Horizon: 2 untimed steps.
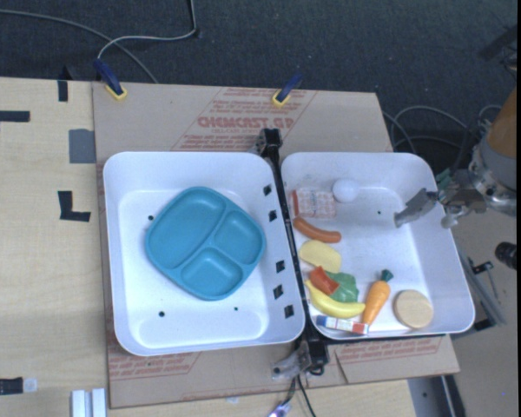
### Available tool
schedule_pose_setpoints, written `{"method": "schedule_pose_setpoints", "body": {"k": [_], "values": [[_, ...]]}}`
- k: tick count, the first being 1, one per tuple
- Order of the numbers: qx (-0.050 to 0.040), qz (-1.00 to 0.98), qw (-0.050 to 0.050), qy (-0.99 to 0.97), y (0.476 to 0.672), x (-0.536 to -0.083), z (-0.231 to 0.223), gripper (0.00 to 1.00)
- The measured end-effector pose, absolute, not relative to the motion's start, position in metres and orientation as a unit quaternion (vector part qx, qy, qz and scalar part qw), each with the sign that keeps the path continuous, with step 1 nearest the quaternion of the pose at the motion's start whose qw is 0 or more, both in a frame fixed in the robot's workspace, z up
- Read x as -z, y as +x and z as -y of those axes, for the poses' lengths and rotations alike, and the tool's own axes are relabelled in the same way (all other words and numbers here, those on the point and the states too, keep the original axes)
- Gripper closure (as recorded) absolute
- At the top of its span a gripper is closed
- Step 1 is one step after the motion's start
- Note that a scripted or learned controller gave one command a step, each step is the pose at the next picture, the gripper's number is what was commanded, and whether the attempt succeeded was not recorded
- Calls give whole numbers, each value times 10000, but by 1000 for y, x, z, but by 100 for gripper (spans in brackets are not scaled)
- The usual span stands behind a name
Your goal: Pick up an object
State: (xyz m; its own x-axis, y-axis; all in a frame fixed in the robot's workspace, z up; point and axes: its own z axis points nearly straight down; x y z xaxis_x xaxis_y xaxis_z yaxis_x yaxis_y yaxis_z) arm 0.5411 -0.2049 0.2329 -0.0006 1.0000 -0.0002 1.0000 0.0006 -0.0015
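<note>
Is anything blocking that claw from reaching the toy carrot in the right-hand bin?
Nothing visible does. The gripper hangs over the right bin's right side, bare white floor lies between, and the carrot rests on top, beside the banana.

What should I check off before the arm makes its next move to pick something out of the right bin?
1. Objects available in right bin: ok; carrot, banana, hot dog along its left side.
2. Gripper over right bin: ok, near its right edge.
3. Gripper carrying nothing: ok, nothing seen at its fingers.
4. Finger opening: cannot tell.
5. Carrot free-standing: not ok, crowded against green piece.
6. Round tan disc isolated: ok.
</note>
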Motion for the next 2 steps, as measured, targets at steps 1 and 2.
{"method": "schedule_pose_setpoints", "body": {"k": [1,2], "values": [[-11,7077,26,-7065,569,-104,158,0],[11,7083,-13,-7060,623,-86,109,0]]}}
